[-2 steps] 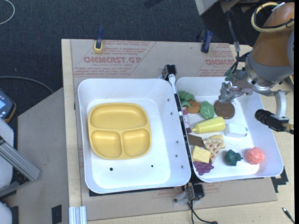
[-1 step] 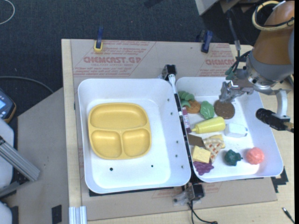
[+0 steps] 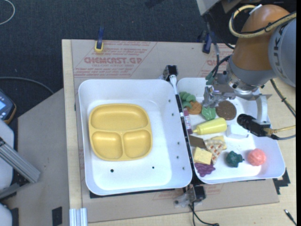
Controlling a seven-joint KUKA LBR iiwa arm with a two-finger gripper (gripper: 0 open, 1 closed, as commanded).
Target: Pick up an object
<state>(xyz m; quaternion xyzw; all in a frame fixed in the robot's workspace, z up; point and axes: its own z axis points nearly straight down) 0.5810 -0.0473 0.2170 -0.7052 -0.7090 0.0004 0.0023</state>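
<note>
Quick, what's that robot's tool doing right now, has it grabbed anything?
Tool: low over the right bin, above the green toy; grip cannot be told.

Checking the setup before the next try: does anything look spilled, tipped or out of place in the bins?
Nothing stands out. The yellow divided tray lies flat in the left bin, and the toy foods sit loosely piled inside the right bin, with the gripper over them.

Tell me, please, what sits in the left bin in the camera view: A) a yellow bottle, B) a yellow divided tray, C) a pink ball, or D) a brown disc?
B: the yellow divided tray lies in the left bin, while the small toys lie in the right bin.
</note>
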